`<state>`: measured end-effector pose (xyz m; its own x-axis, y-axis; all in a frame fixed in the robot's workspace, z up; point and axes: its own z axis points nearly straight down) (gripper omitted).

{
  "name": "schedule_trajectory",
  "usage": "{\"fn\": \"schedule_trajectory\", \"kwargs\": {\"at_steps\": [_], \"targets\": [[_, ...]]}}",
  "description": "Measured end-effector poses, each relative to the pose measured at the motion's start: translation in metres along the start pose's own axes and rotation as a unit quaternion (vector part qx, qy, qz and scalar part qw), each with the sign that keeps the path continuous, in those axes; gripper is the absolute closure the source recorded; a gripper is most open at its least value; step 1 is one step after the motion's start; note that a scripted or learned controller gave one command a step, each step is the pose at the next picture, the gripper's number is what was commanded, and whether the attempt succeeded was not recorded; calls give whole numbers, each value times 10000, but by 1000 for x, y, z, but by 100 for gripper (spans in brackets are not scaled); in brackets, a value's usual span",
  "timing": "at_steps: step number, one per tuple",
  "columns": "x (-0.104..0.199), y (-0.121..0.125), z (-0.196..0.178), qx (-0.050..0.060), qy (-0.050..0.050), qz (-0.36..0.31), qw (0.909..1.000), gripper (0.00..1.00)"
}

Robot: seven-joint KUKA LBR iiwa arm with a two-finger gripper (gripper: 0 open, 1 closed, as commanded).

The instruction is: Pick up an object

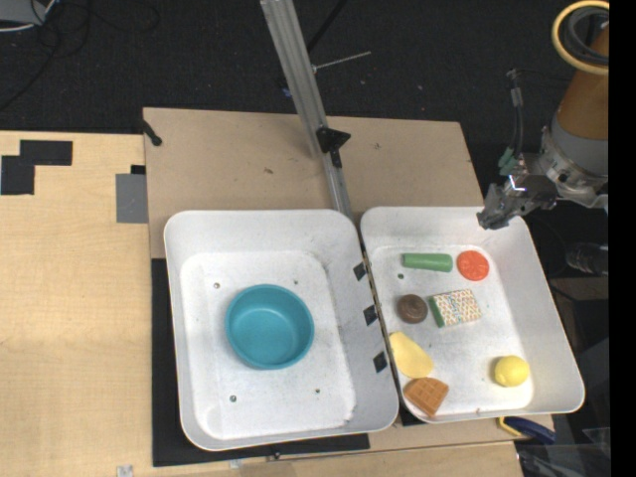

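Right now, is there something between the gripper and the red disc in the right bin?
Nothing visible blocks it. The gripper hangs over the right bin's far rim, and the red disc lies just below it in the view on bare floor. The green piece lies beside the disc, apart from it, not between.

Teal bowl; yellow lemon (both bins white).

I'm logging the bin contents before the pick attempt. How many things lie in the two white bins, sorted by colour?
Teal: 1, round teal bowl
Green: 1, green cylinder
Red: 1, red-orange disc
Brown: 2, dark brown round piece and tan waffle-textured piece
Yellow: 2, pale yellow wedge and yellow lemon-like ball
Patterned: 1, green-and-white patterned block
Total: 8
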<state>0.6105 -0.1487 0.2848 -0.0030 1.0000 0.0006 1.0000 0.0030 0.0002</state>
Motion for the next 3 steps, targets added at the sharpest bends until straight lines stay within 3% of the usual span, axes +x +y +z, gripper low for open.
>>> {"fn": "schedule_trajectory", "kwargs": {"at_steps": [3], "targets": [[148, -17, 30, 8, -1, 2, 10000, 100]]}}
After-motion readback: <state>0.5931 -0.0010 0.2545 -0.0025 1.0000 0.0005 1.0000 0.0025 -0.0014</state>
